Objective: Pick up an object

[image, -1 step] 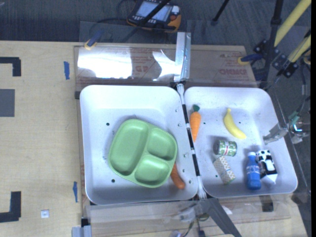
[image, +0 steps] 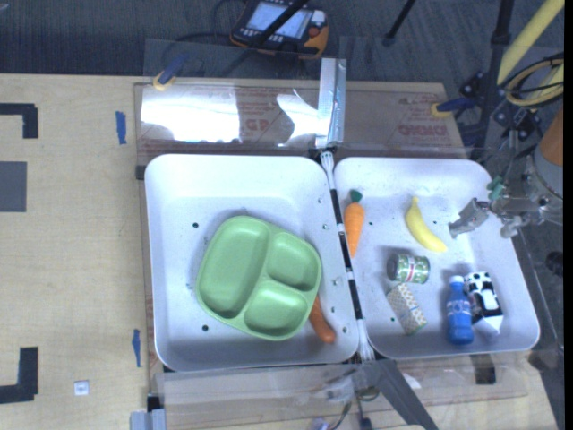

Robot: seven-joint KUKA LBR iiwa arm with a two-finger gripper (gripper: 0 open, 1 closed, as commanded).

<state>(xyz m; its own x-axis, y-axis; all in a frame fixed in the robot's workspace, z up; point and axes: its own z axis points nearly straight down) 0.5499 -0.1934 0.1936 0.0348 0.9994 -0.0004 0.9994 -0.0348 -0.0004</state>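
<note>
My gripper (image: 489, 222) hangs over the right rim of the right bin (image: 385, 179), open, with nothing between its fingers. A yellow banana (image: 423, 226) lies just to its left. Below the gripper lie a blue bottle (image: 459, 310) and a black-and-white carton (image: 484, 299), side by side. Mid-bin there is a green can (image: 408, 267), with a patterned tube (image: 407, 309) below it. A toy carrot (image: 354, 224) rests along the bin's left wall.
The left bin (image: 179, 195) holds a green divided plate (image: 258, 276), and an orange piece (image: 320, 321) pokes out from under its lower right edge. A ridge between the bins runs down the middle. Cables and stands crowd the far right.
</note>
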